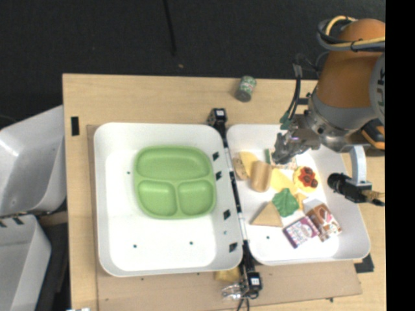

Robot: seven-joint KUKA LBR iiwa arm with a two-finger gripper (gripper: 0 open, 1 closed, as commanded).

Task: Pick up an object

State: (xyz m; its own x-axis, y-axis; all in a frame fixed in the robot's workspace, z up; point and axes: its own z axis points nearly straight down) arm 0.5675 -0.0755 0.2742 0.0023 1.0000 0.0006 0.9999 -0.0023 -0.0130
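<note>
I can't tell how my gripper (284, 149) stands above the right bin (350, 238), and with the tan cylinder (260, 175) just beside the yellow piece (281, 179), I risk nudging both instead of grasping one.

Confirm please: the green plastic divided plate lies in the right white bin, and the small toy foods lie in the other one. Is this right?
Not quite. The camera view shows the green plastic divided plate in the left white bin; the small toy foods lie in the right white bin.
</note>
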